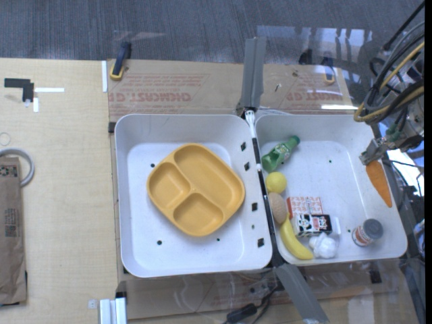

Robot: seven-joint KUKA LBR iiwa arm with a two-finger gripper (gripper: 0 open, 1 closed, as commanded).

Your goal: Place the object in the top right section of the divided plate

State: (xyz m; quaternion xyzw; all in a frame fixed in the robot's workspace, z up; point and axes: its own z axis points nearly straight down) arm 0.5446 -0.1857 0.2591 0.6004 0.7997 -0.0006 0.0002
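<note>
Overhead view of two white bins: the left bin (128, 201) holds a yellow divided plate (196, 190) w/ all three sections bare, so nothing is placed yet. The gripper (378, 150) sits at the right bin's (337, 252) far right edge, just above a toy carrot (380, 182); can't tell its state or whether it grips the carrot. The pick, carry across & drop into the plate's top right section all look left to do.

Grey carpet (169, 12) — pale wooden bench (54, 181)
</note>
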